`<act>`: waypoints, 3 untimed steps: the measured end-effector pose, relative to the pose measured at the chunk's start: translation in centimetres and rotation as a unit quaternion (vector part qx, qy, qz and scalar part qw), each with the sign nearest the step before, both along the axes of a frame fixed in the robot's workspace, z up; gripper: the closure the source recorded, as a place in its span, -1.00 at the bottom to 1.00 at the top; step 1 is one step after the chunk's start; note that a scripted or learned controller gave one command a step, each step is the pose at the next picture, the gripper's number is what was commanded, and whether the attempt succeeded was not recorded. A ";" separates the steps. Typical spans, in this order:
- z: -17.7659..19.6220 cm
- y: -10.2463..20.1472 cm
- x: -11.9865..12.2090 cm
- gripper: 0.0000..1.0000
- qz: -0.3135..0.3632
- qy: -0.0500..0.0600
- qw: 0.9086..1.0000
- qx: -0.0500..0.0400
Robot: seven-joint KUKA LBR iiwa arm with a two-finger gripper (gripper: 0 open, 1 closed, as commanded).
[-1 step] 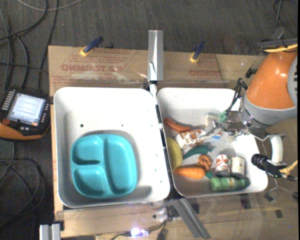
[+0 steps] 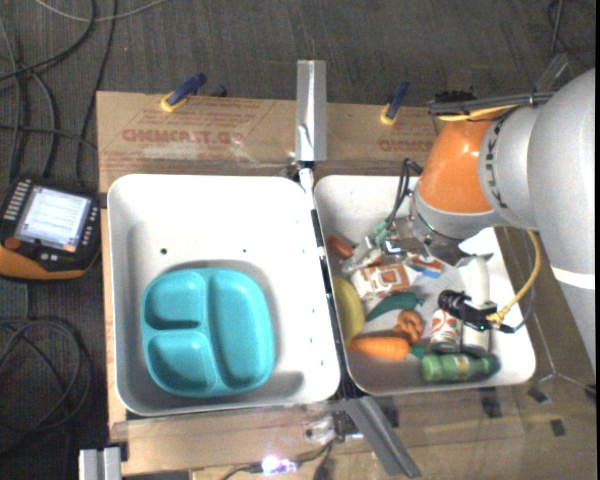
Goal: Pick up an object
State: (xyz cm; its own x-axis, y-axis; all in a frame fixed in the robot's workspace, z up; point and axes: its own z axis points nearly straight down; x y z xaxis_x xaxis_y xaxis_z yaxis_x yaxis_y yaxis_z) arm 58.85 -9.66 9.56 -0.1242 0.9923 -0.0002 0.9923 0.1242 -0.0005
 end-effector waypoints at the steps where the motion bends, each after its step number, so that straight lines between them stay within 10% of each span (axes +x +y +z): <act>1: -0.5 -0.6 -6.1 -1.00 0.009 -0.008 1.000 -0.002; 2: 0.4 -0.8 -6.0 1.00 0.008 -0.009 1.000 -0.003; 3: 0.4 -0.8 -6.0 -1.00 0.009 -0.009 1.000 -0.003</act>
